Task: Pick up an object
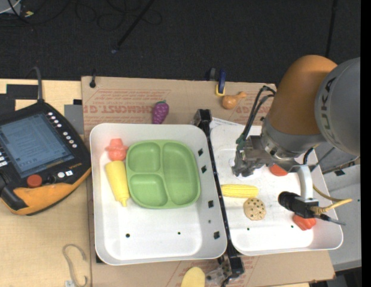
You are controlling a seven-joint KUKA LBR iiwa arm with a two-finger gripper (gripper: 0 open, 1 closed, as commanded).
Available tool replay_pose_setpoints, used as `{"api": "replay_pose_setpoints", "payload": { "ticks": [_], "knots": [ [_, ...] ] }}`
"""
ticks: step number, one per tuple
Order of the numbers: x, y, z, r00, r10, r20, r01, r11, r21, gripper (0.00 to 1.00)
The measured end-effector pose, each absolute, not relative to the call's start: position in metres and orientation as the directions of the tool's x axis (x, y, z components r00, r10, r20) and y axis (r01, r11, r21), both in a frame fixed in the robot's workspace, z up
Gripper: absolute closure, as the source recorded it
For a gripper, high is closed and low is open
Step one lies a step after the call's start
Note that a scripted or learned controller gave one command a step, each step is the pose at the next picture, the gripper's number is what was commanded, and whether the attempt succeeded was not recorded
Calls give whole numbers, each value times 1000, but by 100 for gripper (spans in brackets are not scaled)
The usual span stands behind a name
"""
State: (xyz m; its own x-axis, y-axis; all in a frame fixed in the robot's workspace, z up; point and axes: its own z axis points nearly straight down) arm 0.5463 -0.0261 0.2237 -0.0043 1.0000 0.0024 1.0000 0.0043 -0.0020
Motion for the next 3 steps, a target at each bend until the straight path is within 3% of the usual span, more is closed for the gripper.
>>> {"api": "replay_pose_setpoints", "payload": {
  "ticks": [1,2,3],
  "knots": [
    [573,25,224,-3,1000,2,1000,3,-1,100],
    [557,13,224,1,1000,0,1000,-1,-5,100],
    [570,14,217,-4,1000,-1,1000,4,-2,100]
  ]
}}
